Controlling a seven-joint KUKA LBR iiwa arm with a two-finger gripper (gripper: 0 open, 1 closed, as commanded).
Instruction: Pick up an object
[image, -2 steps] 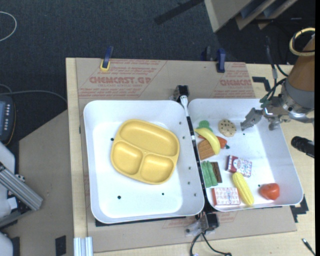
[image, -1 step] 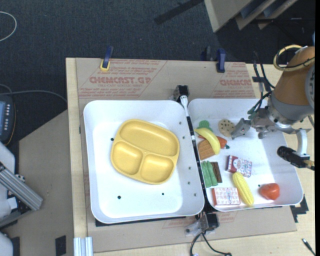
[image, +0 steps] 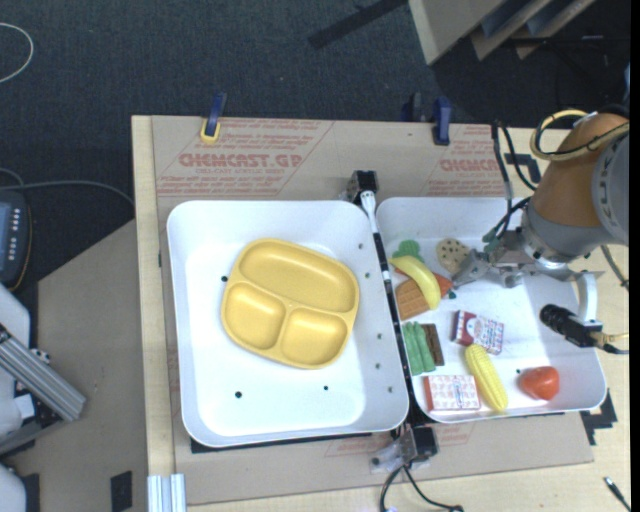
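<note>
Grey arm with orange band reaches over right white bin; gripper low beside round speckled cookie, near bin's far-left corner. Jaws' state: cannot tell. Left white bin holds yellow three-compartment plastic tray.

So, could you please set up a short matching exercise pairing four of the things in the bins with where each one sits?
Things:
1. yellow divided plate
2. banana
3. tomato
4. corn cob

Places:
A. near corner of the right bin, by its outer wall
B. middle of the left bin
C. right bin, beside the divider, next to the green toy
D. front of the right bin, between the red-and-white box and the tomato

Pairs: 1-B, 2-C, 3-A, 4-D
</note>
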